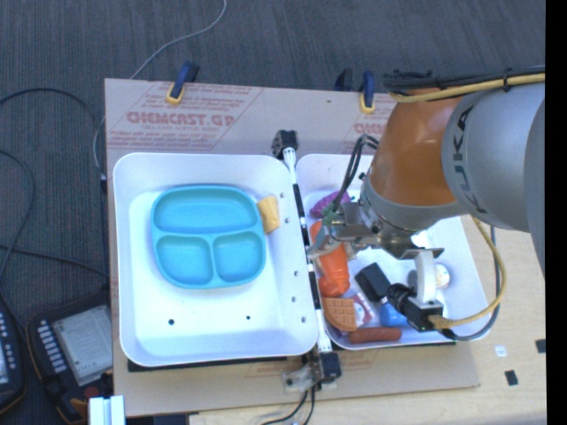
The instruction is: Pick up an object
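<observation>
My gripper (pixel 339 235) hangs low over the left part of the right bin (pixel 468 253), under the big grey and orange wrist. Just below it lies an orange carrot-like toy (pixel 332 273), very close to the gripper. A purple toy (pixel 327 204) peeks out above the gripper, near the bin's left wall. At the bin's front lie a tan waffle-like piece (pixel 339 311), a reddish sausage (pixel 375 335) and a small blue thing (pixel 391 312). A white round object (pixel 439 277) sits to the right. The arm hides the back of this bin.
The left bin (pixel 133 326) holds a blue divided plate (pixel 209 235) with a small yellow-orange wedge (pixel 268 212) at its right edge. A ridge (pixel 299 228) separates the two bins. Clamps and cables lie around the bench.
</observation>
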`<state>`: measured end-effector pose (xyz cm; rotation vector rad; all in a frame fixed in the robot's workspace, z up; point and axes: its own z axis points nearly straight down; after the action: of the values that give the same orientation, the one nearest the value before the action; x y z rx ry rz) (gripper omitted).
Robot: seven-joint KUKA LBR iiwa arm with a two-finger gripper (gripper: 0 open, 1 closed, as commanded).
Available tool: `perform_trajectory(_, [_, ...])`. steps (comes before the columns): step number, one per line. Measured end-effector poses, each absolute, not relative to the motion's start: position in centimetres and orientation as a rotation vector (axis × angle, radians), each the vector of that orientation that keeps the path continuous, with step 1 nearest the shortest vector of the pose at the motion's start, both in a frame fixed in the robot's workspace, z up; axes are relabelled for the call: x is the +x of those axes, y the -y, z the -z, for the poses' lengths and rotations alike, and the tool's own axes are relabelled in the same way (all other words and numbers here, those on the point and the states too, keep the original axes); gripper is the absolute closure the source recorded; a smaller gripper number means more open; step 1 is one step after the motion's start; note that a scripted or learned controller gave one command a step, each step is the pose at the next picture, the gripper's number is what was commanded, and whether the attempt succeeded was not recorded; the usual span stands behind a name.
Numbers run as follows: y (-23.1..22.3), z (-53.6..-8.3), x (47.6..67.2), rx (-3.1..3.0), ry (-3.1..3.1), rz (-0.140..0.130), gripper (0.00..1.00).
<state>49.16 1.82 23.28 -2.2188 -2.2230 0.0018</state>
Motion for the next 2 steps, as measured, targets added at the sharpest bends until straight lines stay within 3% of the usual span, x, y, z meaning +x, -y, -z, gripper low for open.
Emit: perform_trajectory(2, [-1.85, -25.1, 49.28, -2.215, 2.225, -0.006, 1.0])
